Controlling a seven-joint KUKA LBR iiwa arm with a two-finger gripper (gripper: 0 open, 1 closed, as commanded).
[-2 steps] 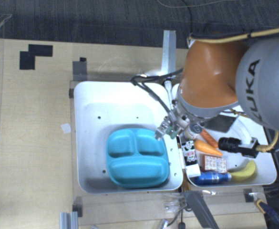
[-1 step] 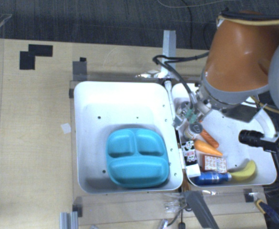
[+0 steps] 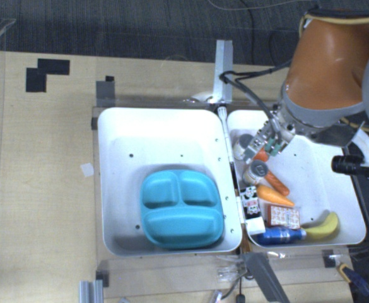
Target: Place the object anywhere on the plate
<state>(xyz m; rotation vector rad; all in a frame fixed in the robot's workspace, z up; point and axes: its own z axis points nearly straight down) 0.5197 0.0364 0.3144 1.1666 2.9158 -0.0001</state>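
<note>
Plate [image 3: 182,208]: light blue, three compartments, lying flat and upright in the left bin, well to the lower left of the end effector [image 3: 258,158]. Objects in the right bin: two carrots [image 3: 274,190] just below the end effector; banana [image 3: 323,226] and blue bottle [image 3: 279,235] farther below.

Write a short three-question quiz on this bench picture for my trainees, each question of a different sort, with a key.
1. True or false: the blue plate lies in the left bin.
2. Which item lies nearest the front right corner of the right bin? A) the carrot B) the banana C) the blue bottle
3. Fill in: the gripper is over the ____ bin.

Key: 1 true. 2 B. 3 right.
</note>
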